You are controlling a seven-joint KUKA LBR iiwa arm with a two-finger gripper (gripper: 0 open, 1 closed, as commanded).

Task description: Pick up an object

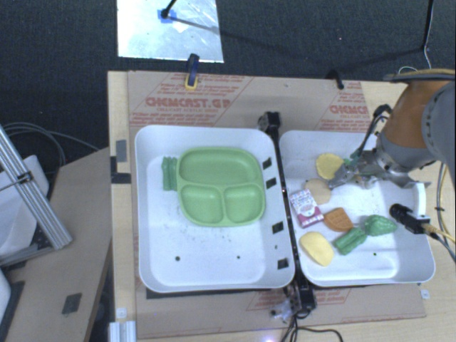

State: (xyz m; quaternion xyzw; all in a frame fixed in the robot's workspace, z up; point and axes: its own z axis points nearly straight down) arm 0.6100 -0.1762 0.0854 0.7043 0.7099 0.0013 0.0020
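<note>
Your jaws (340, 179) sit low in the right bin (410, 266), near its far edge; you cannot tell how wide they stand. The nearest thing is the round yellow piece (328, 165), just beside them toward the bins' shared wall, with no clear long axis. The pale piece (318, 190) lies just nearer the front edge, also close.

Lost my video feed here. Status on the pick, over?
Tool low in right bin, beside yellow round piece. Nothing seen gripped. Toy food clustered close: pink carton, orange piece, green piece.
</note>
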